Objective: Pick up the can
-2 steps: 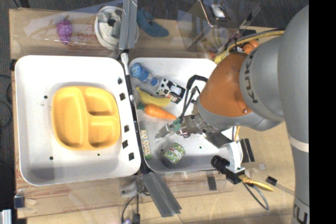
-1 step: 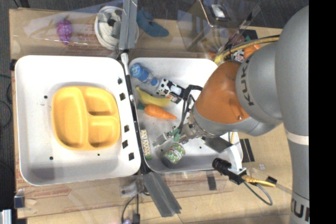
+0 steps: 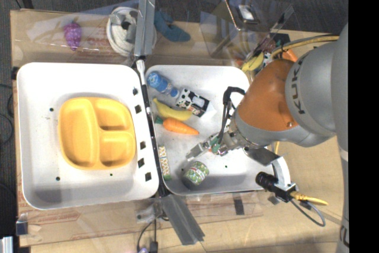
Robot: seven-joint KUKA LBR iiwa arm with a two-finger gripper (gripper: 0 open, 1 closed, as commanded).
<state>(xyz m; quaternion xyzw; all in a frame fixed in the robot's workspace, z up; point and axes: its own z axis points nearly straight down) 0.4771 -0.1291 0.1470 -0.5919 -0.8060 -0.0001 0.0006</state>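
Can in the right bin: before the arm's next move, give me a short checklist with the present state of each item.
1. Can in sight, lying near the front wall of the right bin: ok.
2. Tool placed over the can: not ok; it sits just above and beside it in the view.
3. Can between the tool's fingers: not ok; nothing seen in them.
4. Room around the can: ok; the carrot and banana lie apart from it, further back.
5. Finger opening: cannot tell.
6. Yellow tray in the left bin, out of the path: ok.
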